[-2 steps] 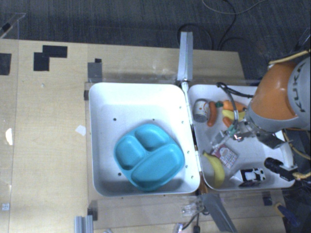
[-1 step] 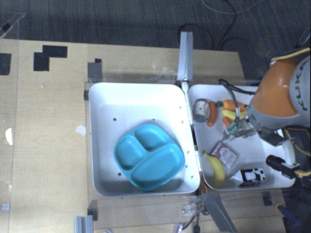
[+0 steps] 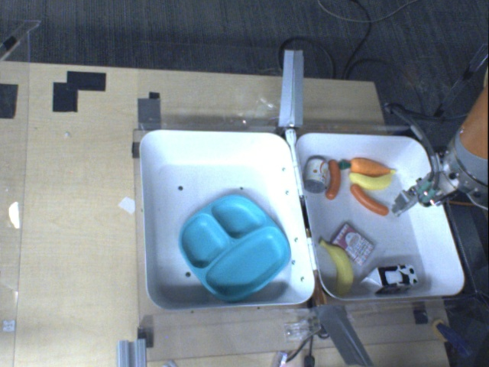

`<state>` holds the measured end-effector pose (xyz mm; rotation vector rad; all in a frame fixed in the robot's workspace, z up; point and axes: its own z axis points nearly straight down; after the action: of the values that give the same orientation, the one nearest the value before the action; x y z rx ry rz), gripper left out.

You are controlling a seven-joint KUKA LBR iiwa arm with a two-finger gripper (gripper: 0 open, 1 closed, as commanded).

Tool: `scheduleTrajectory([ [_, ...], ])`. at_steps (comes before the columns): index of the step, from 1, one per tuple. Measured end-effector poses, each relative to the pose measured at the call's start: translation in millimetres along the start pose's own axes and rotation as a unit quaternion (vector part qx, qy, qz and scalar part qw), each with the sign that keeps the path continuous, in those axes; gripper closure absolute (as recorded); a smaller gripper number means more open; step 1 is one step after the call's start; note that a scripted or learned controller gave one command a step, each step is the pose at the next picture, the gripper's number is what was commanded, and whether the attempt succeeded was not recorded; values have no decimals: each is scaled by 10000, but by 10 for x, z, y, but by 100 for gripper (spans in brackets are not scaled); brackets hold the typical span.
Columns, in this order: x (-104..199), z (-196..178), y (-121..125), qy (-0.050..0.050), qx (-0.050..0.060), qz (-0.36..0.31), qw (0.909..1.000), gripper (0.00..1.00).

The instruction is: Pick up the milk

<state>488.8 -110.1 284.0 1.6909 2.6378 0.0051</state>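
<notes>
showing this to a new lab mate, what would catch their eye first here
Most striking is the bright blue divided plate, alone in the left bin. Next comes the colourful clutter in the right bin: a carrot, two bananas, two sausages, a can, a small packet and the black-and-white milk carton at the near right corner. The gripper hangs at that bin's right side, well away from the milk.
</notes>
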Motion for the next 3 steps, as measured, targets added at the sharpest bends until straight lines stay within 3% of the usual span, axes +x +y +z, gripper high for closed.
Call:
scheduleTrajectory([
  [1,-267,217,-133,9,21,1644,9864,100],
  [2,-747,42,-346,-6,6,564,9984,100],
  [3,-751,-76,-320,-34,-25,533,9986,100],
])
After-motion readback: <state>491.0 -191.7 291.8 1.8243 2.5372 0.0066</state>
